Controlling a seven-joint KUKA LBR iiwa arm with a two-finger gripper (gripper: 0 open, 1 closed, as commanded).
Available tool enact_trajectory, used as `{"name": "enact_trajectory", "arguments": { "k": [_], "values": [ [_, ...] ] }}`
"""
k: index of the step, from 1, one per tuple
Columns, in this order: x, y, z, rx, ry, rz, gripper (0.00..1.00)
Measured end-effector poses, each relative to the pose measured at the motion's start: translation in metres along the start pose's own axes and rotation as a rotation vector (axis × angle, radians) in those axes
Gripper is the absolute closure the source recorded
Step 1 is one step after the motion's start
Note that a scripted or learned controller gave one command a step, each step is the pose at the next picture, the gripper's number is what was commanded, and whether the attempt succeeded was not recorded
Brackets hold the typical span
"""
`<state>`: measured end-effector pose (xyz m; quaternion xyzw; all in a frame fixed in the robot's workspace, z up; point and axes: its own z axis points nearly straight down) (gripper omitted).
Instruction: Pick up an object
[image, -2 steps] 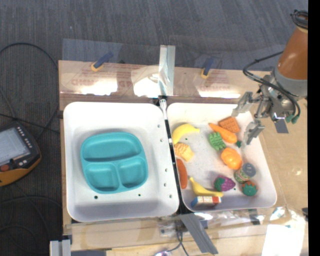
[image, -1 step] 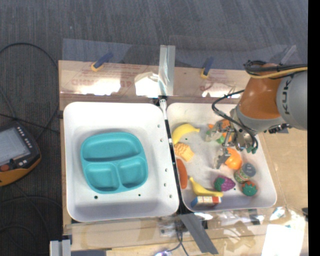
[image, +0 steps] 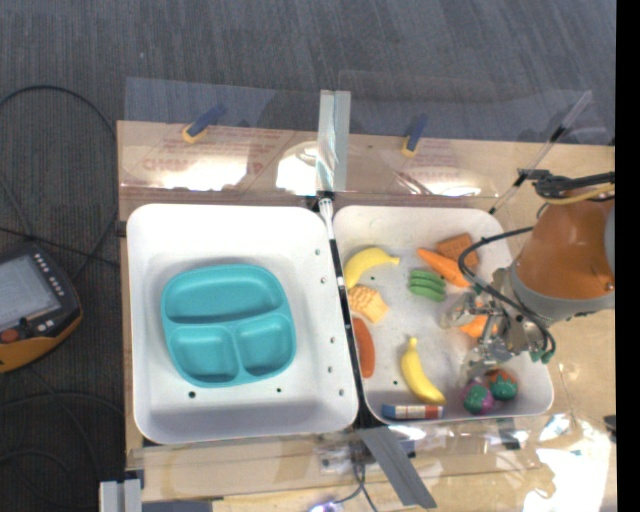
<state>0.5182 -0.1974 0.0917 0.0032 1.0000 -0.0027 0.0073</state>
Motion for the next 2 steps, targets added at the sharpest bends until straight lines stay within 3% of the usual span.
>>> {"name": "enact_trajectory", "arguments": {
  "k": [1,2],
  "values": [
    [-0.002,0.000,-0.011,0.007,-0.004,-0.001,1.00],
    [-0.102,-0.007,0.002,-0.023,0.015,0.325,1.00]
  ]
}}
